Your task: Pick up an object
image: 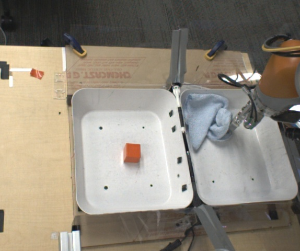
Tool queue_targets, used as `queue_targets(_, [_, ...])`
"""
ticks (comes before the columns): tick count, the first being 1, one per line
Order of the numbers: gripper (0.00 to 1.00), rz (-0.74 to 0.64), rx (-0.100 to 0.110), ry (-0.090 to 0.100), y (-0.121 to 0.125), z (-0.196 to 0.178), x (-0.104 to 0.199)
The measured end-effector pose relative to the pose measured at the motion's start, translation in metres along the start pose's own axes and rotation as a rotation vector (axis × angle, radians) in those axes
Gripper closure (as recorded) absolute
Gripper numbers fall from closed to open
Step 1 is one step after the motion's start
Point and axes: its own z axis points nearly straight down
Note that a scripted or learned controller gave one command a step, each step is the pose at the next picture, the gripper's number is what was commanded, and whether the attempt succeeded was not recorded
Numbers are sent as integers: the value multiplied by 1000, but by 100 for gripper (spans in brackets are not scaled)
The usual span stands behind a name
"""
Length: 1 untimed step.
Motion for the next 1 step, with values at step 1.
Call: queue_targets(1, [100,36,-1,-1,52,-90,-8])
